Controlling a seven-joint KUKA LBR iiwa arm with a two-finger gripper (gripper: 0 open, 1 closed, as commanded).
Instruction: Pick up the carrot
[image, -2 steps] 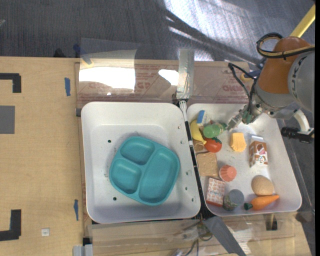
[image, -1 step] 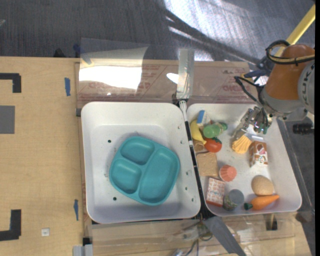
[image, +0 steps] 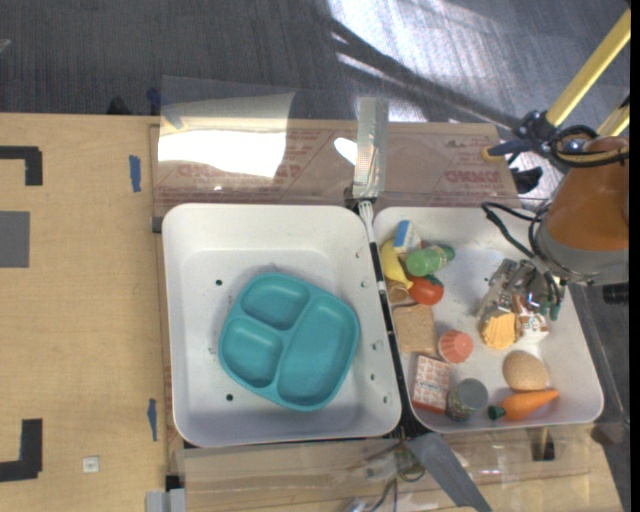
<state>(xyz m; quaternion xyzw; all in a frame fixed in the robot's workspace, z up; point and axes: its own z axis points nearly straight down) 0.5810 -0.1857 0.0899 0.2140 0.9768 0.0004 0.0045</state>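
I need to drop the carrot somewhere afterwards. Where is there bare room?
Left bin: bare floor around the teal tray, widest along its far side. Right bin: crowded; carrot, egg and can fill its near end.

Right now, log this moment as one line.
gripper: over right bin, above yellow piece | orange carrot: near front wall, ungrasped

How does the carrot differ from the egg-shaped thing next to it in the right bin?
The carrot is orange, long and pointed, with a green end; the egg-shaped thing is tan and rounded. The carrot lies nearer the bin's front rim, the egg-shaped thing just behind it. Both lie in the right bin, close together.
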